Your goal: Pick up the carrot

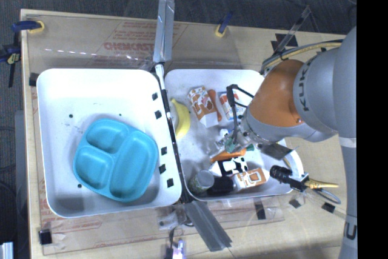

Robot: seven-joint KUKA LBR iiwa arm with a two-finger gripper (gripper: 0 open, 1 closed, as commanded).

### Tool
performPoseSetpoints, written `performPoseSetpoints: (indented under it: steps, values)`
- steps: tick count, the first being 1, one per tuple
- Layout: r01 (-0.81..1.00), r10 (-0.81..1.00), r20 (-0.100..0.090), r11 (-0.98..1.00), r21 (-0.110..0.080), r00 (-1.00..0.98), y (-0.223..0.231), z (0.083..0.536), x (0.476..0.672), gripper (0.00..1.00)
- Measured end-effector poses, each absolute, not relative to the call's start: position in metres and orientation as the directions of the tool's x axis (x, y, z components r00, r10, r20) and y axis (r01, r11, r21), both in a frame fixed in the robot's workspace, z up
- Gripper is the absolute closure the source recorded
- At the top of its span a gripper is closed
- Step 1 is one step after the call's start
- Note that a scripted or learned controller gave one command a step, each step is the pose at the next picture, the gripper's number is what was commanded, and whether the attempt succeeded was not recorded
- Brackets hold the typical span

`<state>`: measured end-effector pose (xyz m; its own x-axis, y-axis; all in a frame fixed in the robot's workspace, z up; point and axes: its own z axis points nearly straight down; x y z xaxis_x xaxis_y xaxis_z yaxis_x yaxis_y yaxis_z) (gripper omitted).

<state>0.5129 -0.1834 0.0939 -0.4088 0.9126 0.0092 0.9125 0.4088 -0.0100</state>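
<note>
The carrot (pixel 225 155) is a thin orange piece lying slantwise in the middle of the right bin (pixel 182 83), among other items. My gripper (pixel 233 143) is low in that bin, directly over the carrot's right end, and appears to touch it. The grey arm with its orange band (pixel 276 103) covers the bin's right part and hides whatever lies beneath it.
A blue divided plate (pixel 115 158) lies in the left bin (pixel 91 85). The right bin also holds a yellow banana-like piece (pixel 180 117), two snack packets (pixel 203 103), a dark round cup (pixel 203 180) and an orange-and-white packet (pixel 250 178) crowded near the carrot.
</note>
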Motion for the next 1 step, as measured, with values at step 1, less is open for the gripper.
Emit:
performPoseSetpoints:
  steps: [1]
  values:
    - [0.758,0.758,0.003,0.652,-0.003,-0.652,-0.1607,0.1911,0.4825,1.0]
